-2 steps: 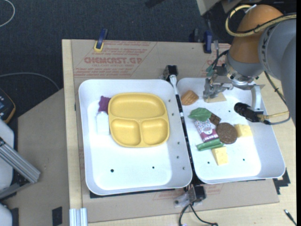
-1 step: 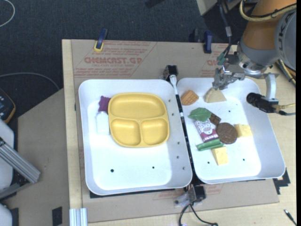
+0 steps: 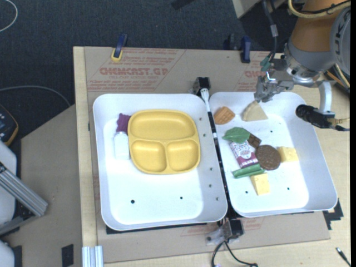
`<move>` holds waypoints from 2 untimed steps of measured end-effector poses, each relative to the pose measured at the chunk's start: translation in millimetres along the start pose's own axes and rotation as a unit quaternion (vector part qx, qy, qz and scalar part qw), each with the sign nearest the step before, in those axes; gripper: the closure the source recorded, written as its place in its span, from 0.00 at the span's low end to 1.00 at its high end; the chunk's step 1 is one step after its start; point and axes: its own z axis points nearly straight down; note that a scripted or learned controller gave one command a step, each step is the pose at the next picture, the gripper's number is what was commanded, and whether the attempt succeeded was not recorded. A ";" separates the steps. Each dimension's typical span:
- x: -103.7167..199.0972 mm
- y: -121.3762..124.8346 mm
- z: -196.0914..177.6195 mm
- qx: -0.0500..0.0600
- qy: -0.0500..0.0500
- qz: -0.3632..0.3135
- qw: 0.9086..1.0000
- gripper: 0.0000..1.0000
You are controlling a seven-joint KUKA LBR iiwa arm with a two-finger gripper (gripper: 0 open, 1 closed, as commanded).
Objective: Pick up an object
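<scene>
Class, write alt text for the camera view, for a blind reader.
A robot claw hangs above a pale wedge in the right bin, among toy foods. The left bin holds a yellow divided plate.

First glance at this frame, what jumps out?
The big yellow divided tray dominates the left bin, with a small white bottle against its left edge. The right bin holds a cluster of toy food, including a brown cookie. The gripper hangs at that bin's far edge, just above a tan wedge.
</scene>
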 end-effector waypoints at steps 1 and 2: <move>42.3 -16.1 5.9 0.004 0.002 -0.002 1.000 1.00; 89.9 -40.5 13.5 0.005 0.002 -0.002 1.000 1.00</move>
